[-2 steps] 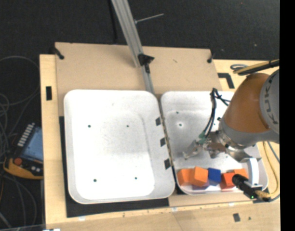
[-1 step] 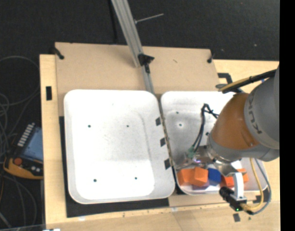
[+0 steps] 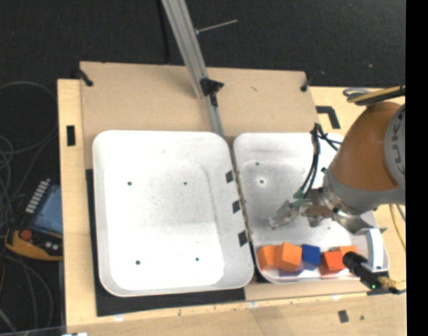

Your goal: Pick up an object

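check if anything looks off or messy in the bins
Nothing looks spilled or damaged. The orange blocks and blue block are bunched along the right bin's near edge, below the gripper.

Arm point(image 3: 368, 156) enters from the right edge of the frame, its bulk cut off there; orange band only partly in frame.

Arm covers the right side of the right bin point(image 3: 270, 159), hiding that bin's right rim and part of its floor.

Gripper point(image 3: 287, 214) at centre right is small and blurred; finger spacing cannot be told, nor whether it touches the bin floor.

Blocks along the lower rim of the right bin: orange blocks point(image 3: 280, 256), a blue block point(image 3: 310, 255). The rightmost orange one point(image 3: 333, 260) is partly hidden behind a black part of the arm. Exact count is unclear.

Handheld device point(image 3: 43, 212) at far left is dim, details unreadable.

Counter point(image 3: 165, 313) runs off the bottom edge.
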Controlling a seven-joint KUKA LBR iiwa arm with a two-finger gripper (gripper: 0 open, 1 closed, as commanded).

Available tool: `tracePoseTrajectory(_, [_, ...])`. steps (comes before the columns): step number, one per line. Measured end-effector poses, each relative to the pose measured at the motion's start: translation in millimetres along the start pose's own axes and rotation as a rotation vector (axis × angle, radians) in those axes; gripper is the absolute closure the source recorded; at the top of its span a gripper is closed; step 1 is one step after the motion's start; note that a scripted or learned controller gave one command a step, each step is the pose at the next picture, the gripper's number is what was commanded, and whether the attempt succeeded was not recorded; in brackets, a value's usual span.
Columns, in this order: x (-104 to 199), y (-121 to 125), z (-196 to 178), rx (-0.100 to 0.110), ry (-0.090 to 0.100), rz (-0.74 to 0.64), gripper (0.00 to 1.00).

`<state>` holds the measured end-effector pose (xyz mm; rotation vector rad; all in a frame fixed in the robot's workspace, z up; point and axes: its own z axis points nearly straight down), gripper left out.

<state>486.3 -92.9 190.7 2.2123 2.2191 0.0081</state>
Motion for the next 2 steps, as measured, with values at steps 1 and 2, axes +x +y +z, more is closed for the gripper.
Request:
tracePoseTrajectory(1, [42.3, -0.8, -6.4, 0.006, 0.003, -0.004, 0.00])
tracePoseTrajectory(2, [44.2, -1.1, -5.9, 0.008, 0.002, -0.003, 0.00])
